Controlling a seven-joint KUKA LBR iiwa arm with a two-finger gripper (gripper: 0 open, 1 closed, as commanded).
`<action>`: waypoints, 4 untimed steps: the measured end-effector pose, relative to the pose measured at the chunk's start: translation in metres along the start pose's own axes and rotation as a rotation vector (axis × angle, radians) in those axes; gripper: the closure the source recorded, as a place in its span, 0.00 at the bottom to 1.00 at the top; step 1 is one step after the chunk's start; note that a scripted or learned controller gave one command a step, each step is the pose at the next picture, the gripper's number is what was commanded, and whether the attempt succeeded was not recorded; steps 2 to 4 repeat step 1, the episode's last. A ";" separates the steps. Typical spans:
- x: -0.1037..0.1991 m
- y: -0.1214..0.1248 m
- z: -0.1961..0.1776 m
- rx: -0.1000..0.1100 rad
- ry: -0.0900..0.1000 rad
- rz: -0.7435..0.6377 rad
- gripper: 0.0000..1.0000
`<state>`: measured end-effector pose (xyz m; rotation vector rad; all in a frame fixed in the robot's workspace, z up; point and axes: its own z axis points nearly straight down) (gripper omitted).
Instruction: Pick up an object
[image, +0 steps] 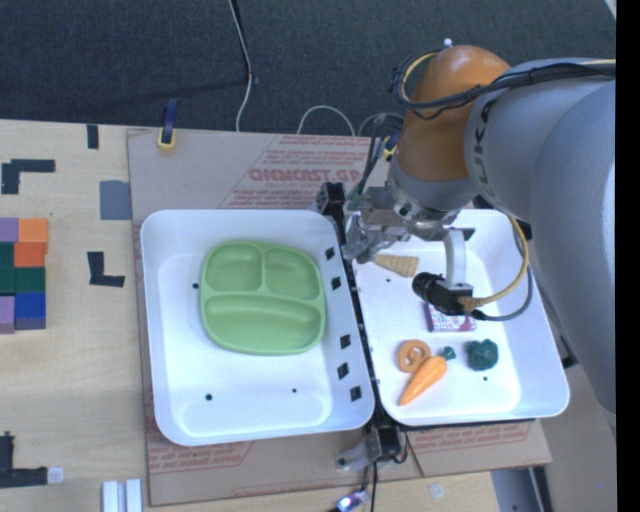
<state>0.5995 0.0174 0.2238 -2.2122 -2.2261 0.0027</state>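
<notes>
Bench with two white bins (160, 330); green tray (263, 298) in left one.
Gripper (372, 243) low over right bin near wedge (398, 264); grip state unclear; carrot (424, 377) untouched, nothing lifted yet.

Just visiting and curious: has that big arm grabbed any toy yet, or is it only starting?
Nothing looks picked up yet. The gripper hovers at the right bin's far-left corner, near the cone-shaped wedge. The carrot, pretzel and dark green toy lie untouched.

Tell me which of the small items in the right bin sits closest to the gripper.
The tan waffle cone piece, lying just below the gripper at the bin's upper left. The carrot, pretzel and green piece lie lower down.
</notes>
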 end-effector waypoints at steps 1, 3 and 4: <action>0.052 0.000 -0.007 -0.002 0.000 -0.001 1.00; 0.052 0.000 -0.007 -0.002 0.000 -0.001 1.00; 0.052 0.000 -0.007 -0.002 0.000 -0.001 1.00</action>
